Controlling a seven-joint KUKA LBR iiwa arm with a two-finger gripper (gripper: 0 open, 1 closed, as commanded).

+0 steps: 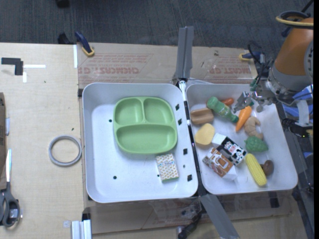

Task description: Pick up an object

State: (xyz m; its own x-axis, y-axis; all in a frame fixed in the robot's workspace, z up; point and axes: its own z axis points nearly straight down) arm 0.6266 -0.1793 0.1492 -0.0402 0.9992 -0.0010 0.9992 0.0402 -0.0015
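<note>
The table (40, 108) carries 2 white bins. The left bin (99, 178) holds a green divided plate (145, 125) and a small patterned box (167, 167). The right bin (279, 178) holds toy food. There the gripper (247, 101) hangs over a carrot (243, 117); whether it is apart or together cannot be told.

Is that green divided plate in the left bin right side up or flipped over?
Right side up. The green plate lies flat on the left bin's floor, its three hollow sections and raised dividers facing the camera.
</note>
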